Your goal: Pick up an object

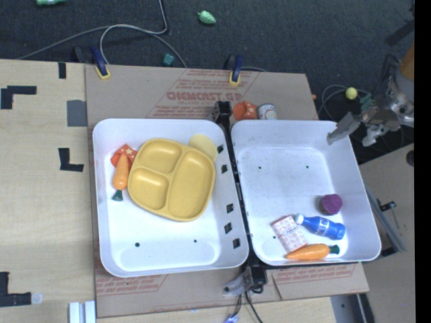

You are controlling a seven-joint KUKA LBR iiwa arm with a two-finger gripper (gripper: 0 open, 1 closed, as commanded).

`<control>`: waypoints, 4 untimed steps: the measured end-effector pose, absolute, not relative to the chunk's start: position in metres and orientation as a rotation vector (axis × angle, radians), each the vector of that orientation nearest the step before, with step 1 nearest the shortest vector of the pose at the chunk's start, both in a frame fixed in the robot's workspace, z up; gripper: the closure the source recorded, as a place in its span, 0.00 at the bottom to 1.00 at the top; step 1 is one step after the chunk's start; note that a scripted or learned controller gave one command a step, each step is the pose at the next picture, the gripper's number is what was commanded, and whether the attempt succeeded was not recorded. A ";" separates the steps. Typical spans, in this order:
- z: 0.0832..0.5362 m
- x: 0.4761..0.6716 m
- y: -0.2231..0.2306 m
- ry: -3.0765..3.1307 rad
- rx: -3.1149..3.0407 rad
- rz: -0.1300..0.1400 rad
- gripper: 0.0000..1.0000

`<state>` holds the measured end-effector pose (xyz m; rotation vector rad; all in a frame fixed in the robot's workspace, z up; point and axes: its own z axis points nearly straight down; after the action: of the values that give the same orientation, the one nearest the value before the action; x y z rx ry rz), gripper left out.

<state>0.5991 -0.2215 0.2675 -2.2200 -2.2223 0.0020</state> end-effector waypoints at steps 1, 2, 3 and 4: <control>0.155 0.549 -0.223 -2.220 -2.218 0.003 0.00; 0.087 0.515 -0.210 -2.225 -2.222 -0.002 0.00; 0.098 0.516 -0.210 -2.228 -2.225 -0.005 1.00; 0.089 0.551 -0.142 -2.230 -2.224 -0.012 1.00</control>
<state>0.5508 -0.1423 0.0889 -2.2238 -2.2304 -0.0118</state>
